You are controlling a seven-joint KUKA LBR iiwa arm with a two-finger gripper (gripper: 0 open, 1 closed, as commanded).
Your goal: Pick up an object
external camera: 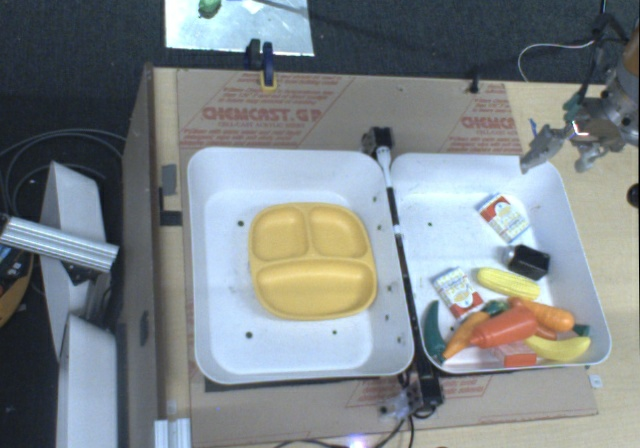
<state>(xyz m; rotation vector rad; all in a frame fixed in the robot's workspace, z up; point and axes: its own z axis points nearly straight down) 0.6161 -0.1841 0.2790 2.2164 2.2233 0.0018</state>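
My gripper [560, 152] hangs over the far right corner of the right bin [440, 186], open, with nothing between its fingers. Below it in the bin lie a small red and white carton [503, 217] and a black block [528, 260]. Nearer the front lie a yellow corn cob [508, 283], a second small carton [455, 289], an orange carrot [500, 326], a banana [560, 346] and a dark green vegetable [432, 321]. These front items are heaped together in the front right part of the bin.
The left bin [225, 236] holds a yellow divided plate [311, 260]. A black divider [393, 216] runs between the two bins. Both bins rest on a cardboard sheet [300, 111]. Metal parts [60, 241] and cables lie to the left of the bench.
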